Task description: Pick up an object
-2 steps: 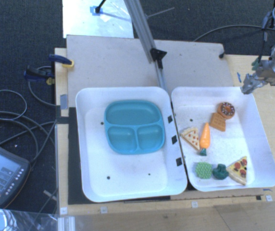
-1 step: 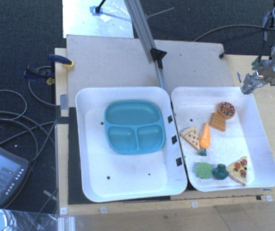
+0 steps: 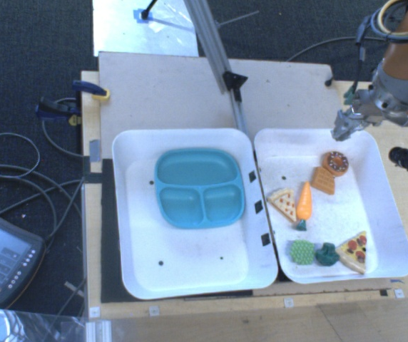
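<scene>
Plainly, everything the task could want lies below and mostly left of the gripper [image 3: 344,128], which hangs over the far right corner of the right bin [image 3: 386,191] on the grey arm [image 3: 404,63]. Whether its jaws are spread or pressed together I cannot tell; the tip is small and blurred against the white rim, and nothing can be made out between them.

Farthest left of the jaws, in the left bin [image 3: 136,212], sits a blue divided plate [image 3: 199,188], well apart and not a likely target. Coming rightward into the right bin, a pizza slice [image 3: 284,204] lies below-left of the jaws, touching or just beside an orange carrot [image 3: 304,201]. The carrot's long axis runs nearly straight toward the near rim, its green end nearest that rim. Lower still are a pale green leafy piece [image 3: 302,252] and a dark green broccoli piece [image 3: 326,254], side by side, with a second pizza slice [image 3: 354,251] to their right.

Nearest the jaws is the pair almost directly beneath them: a tan cracker [image 3: 323,181] and, touching its upper right edge, a round chocolate doughnut [image 3: 335,162]. In my judgement the doughnut is the shortest reach, a small drop toward the near side and barely any sideways shift. The cracker crowding it may spoil a clean close.
</scene>
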`<state>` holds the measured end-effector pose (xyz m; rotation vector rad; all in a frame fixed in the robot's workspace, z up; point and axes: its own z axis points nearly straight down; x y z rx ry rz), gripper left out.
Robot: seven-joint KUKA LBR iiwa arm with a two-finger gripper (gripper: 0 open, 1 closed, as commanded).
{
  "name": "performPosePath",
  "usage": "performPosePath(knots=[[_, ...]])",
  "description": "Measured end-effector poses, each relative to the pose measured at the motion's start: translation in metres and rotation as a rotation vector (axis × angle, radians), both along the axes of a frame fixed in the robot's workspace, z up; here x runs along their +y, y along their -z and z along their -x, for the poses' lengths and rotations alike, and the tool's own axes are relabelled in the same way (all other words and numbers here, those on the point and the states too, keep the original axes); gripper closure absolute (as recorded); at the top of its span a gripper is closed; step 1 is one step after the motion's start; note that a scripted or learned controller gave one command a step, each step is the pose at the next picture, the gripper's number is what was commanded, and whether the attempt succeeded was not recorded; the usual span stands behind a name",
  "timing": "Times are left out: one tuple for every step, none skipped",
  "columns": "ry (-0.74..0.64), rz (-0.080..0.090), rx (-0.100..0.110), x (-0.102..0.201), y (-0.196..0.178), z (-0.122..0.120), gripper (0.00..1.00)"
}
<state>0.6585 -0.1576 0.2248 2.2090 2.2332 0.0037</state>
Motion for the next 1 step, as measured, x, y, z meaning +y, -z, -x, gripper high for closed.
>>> performPosePath(knots=[[0.0,0.0,0.001,0.0498,-0.0068,0.0109,1.0]])
